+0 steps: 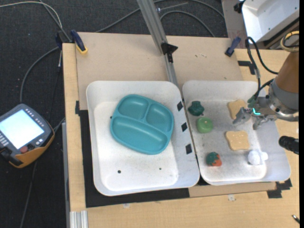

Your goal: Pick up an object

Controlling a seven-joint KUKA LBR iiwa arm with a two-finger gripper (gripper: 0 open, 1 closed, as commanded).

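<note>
My gripper [250, 119] hangs over the right bin [223, 91], its two fingers spread apart with nothing between them. Just below it lies a tan toast slice [237, 140]; a second tan piece [236, 108] sits just up and left of the fingers. Further left are a green apple [205, 125] and a dark green broccoli-like toy [195, 109]. A red and green strawberry-like toy [213, 159] lies near the bin's front, and a small white object [255, 158] sits at the front right.
The left bin [102, 175] holds a teal divided plate [142, 123]. A metal pole [153, 23] slants across the back of the bench. A handheld pendant [21, 134] lies off the bench at left, with cables on the floor.
</note>
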